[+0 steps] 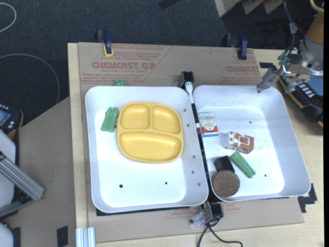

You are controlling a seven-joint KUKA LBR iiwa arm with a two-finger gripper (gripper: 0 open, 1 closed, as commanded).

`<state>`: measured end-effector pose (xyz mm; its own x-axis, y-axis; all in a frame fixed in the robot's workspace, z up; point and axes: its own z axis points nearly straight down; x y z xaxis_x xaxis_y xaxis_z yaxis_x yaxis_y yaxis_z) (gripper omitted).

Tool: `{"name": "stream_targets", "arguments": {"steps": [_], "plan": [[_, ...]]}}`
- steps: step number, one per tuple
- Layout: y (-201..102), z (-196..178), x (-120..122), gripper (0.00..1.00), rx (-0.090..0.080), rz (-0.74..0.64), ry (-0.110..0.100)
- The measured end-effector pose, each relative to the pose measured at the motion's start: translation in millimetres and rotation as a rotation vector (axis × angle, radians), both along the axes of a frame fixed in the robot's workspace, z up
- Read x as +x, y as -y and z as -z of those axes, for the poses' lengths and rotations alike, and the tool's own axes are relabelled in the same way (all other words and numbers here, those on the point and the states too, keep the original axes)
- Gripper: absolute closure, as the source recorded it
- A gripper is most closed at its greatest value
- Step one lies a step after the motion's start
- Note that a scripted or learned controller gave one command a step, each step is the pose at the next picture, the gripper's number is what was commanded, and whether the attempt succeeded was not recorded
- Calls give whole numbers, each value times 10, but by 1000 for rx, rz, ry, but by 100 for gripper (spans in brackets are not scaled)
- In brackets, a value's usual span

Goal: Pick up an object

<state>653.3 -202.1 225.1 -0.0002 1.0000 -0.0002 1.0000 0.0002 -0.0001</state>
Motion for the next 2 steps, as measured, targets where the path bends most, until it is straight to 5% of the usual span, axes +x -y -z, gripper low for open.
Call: {"name": "stream_targets", "arguments": {"steps": [1, 2], "plan": [[157, 1311, -625, 0, 7, -5, -1], [182, 1199, -620, 100, 1, -3, 4]]}}
